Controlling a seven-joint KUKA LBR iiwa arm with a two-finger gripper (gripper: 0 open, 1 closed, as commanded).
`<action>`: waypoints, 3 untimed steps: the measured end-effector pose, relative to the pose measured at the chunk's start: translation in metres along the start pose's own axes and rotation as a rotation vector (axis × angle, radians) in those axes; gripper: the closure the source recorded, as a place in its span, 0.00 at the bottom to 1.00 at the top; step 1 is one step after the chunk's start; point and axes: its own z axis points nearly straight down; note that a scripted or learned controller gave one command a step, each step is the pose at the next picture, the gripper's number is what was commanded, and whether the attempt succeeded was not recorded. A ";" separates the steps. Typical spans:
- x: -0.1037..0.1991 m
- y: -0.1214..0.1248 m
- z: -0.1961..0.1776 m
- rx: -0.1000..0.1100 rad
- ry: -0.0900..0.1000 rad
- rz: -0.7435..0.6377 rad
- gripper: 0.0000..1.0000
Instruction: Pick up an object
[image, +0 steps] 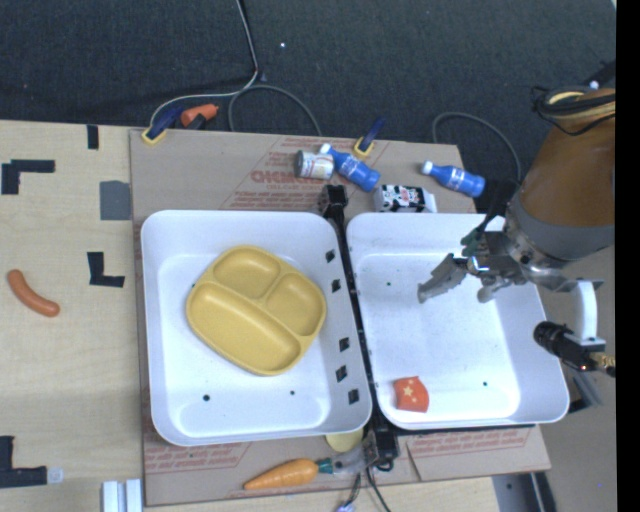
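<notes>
A small red-orange block (411, 394) lies near the front edge of the right bin (500, 340). My gripper (456, 292) hangs over the back half of that bin, well behind the block and slightly to its right. It is open, with nothing between its fingers (432, 288). A yellow divided plate (257, 308) rests in the left bin (165, 330).
Behind the bins lie two blue bottles (355, 168) (455, 178), a white can (315, 163) and a black-and-white packet (405, 198). A toy carrot (283, 475) lies in front of the bins. A sausage (33, 293) sits far left. The bins meet at a black clipped seam (345, 300).
</notes>
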 end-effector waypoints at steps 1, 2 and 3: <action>-0.030 0.001 0.105 0.011 0.000 0.004 0.00; -0.099 0.057 0.113 -0.002 -0.004 0.004 0.00; -0.017 0.077 0.152 0.003 0.003 -0.006 0.00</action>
